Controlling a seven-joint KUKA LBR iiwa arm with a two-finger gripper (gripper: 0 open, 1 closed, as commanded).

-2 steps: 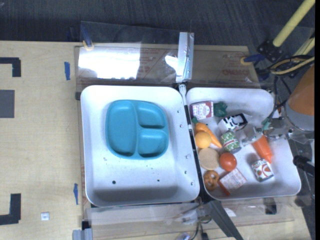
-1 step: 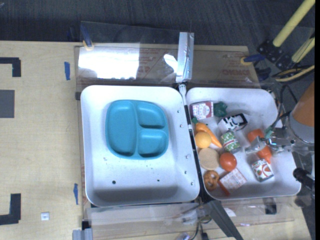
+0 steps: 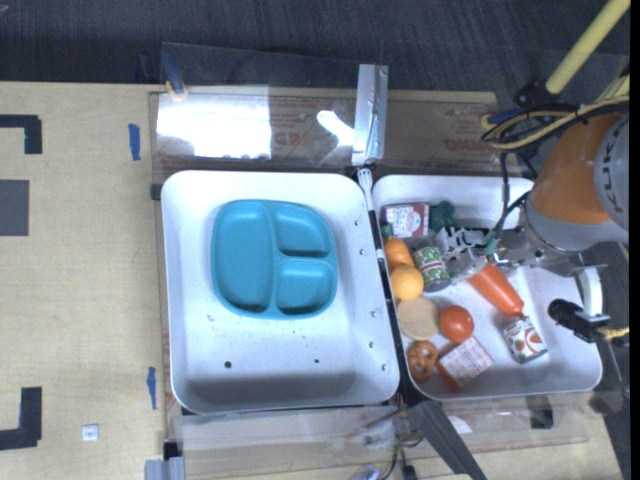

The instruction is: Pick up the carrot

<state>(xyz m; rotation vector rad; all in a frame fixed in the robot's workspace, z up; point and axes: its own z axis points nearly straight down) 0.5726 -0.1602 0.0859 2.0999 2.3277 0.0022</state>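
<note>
Pale wood covers the bench [image 3: 80,298], with dark carpet behind it and black tape marks along the left edge. Two shallow white bins sit side by side. In the left bin [image 3: 190,358] lies a blue sectioned plate [image 3: 272,258]. The right bin [image 3: 575,368] holds a jumble of toy food.

Among it, the carrot [image 3: 496,288] is a short, smooth, bright orange cone lying tilted, its narrow end pointing up and left toward the gripper, its thick end down and right toward a small red and white can [image 3: 524,338]. It rests near the middle of the right bin, just right of a red tomato [image 3: 456,322].

Further left are two orange fruits [image 3: 403,271], a tan round piece [image 3: 417,318], a green can [image 3: 432,266] and a red label box [image 3: 466,360].

Reaching in from the right, the grey arm [image 3: 575,183] with its orange band ends in the gripper [image 3: 470,248], which sits just above the carrot's narrow end. Whether it is spread or pressed together cannot be told.
</note>
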